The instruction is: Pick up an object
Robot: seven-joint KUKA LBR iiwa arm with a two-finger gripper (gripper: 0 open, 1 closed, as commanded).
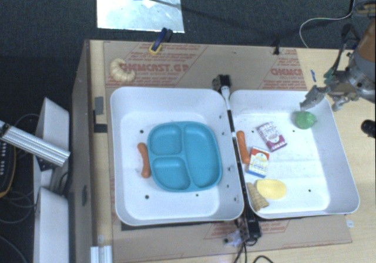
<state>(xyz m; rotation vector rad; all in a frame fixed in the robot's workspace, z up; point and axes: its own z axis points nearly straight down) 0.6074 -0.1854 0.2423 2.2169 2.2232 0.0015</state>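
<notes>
The right bin [338,156] holds a green round object [305,120] near its far right corner, a small red and white carton [271,136], a blue and orange box [258,161], a yellow lump [271,188], a tan piece [257,195] and an orange sausage shape [242,145] along its left wall. My gripper [324,102] hovers over the bin's far right corner, just above and right of the green object. Its fingers stand apart, open, with nothing between them.
The left bin [126,121] holds a blue divided plate [184,155] and an orange sausage shape [144,159] left of it. On the cardboard behind the bins lie a tan curled object [120,68] and a blue and yellow item [158,41].
</notes>
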